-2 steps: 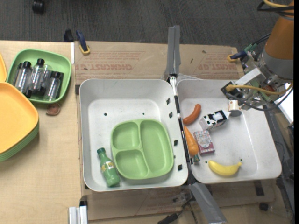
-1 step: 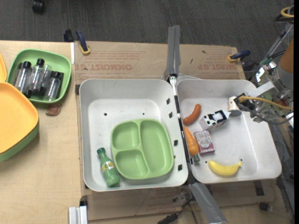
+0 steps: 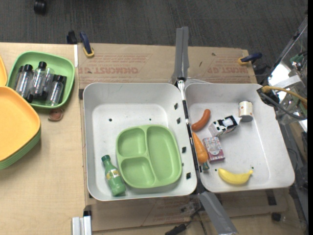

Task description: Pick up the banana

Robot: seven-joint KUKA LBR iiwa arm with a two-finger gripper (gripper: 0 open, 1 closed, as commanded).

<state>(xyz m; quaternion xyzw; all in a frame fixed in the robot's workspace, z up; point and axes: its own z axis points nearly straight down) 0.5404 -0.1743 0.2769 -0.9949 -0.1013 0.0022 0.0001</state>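
Banana [image 3: 235, 176] — yellow, curved, ends upturned, lying flat.

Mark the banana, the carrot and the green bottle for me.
banana [image 3: 235, 176]: camera view, middle of its curved body.
carrot [image 3: 200, 150]: camera view, orange body.
green bottle [image 3: 113, 176]: camera view, mid-body.

Orange plates [image 3: 17, 126] cropped by left edge; bottle labels in green tray [image 3: 41, 80] too small to read.
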